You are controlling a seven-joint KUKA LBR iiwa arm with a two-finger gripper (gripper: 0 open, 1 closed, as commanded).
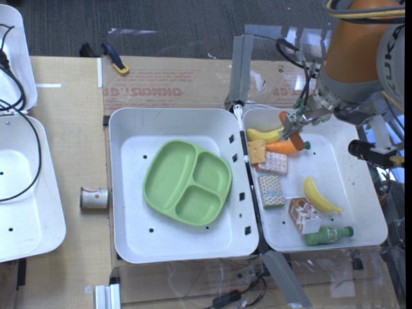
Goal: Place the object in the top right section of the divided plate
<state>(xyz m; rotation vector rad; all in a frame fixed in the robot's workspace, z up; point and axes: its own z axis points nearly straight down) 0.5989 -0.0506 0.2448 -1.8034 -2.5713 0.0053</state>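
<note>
A light green divided plate (187, 182) with three sections lies in the left bin (129, 134). My gripper (295, 127) is low over the back left corner of the right bin (347, 153). It sits right above an orange carrot (280, 147) and next to a yellow banana (264, 134). An orange piece (284, 116) shows just beside the gripper. Whether anything is held cannot be made out.
The right bin also holds a cheese block (257, 152), two wafers (273, 165) (271, 190), a second banana (320, 196), a small carton (304, 215) and a green bottle (329, 235). A small can (94, 198) lies on the bench left of the bins.
</note>
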